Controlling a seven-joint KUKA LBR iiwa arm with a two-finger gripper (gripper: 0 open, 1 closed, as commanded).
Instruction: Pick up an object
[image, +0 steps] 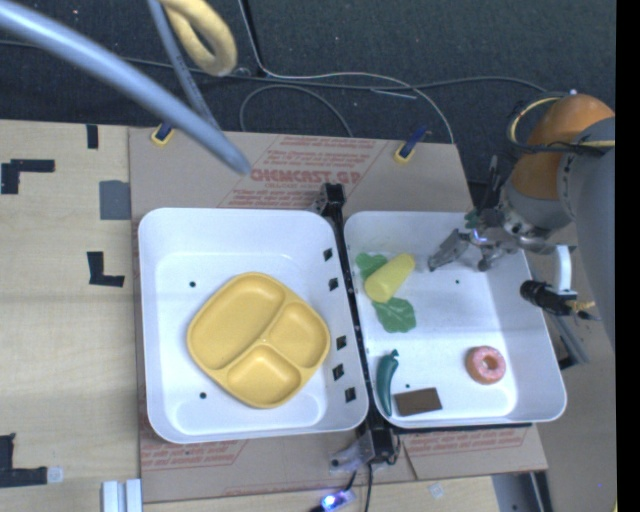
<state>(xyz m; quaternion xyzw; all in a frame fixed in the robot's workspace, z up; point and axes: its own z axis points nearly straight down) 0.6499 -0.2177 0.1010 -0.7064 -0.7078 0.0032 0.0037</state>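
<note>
The right bin (530, 400) holds a yellow corn-like piece (388, 277) lying on green leafy pieces (395, 314). Near the front sit a dark teal pepper-like object (386, 375), a brown block (417, 402) and a pink donut (486, 365). My gripper (462, 250) hangs over the upper right part of this bin, right of the corn piece, with nothing seen between its fingers. The grey arm with its orange band (560, 140) comes in from the right.
The left bin (165, 240) contains a yellow divided plate (258, 338). A black divider (345, 310) runs between the bins. Cables (330, 95) trail across the dark surface behind the cardboard base. A grey pole (120, 70) slants across the upper left.
</note>
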